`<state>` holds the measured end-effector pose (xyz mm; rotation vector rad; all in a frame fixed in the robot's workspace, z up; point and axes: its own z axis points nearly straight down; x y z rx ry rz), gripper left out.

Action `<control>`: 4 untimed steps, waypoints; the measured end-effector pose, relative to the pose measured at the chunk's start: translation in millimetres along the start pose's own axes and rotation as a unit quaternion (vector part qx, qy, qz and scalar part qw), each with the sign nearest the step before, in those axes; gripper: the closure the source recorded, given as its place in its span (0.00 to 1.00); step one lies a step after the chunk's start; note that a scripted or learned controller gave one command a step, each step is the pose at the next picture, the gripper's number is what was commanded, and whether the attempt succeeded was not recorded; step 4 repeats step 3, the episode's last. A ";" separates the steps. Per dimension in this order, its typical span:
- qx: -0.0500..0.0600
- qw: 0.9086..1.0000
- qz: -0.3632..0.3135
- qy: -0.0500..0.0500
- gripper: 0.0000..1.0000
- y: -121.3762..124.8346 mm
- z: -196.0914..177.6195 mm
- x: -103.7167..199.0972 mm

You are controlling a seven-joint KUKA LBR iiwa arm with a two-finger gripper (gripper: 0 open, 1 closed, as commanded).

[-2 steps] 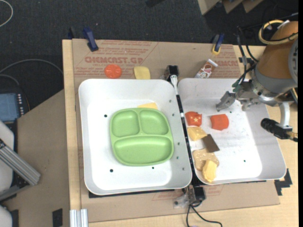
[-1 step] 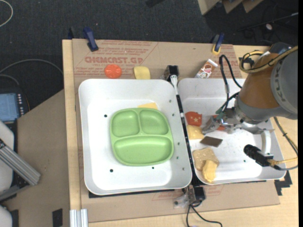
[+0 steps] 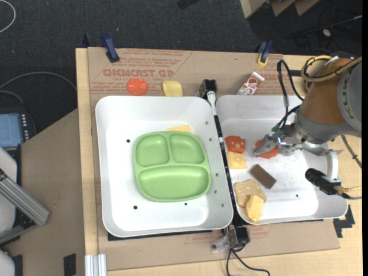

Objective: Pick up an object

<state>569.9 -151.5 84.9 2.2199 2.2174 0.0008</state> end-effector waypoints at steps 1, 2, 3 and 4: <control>0.005 1.000 0.000 0.003 0.00 -68.4 0.6 23.5; 0.001 1.000 0.000 0.001 1.00 -64.9 -10.1 21.8; -0.006 1.000 -0.006 0.002 1.00 -4.9 -106.5 102.2; -0.006 1.000 -0.006 0.002 1.00 -4.9 -106.5 102.2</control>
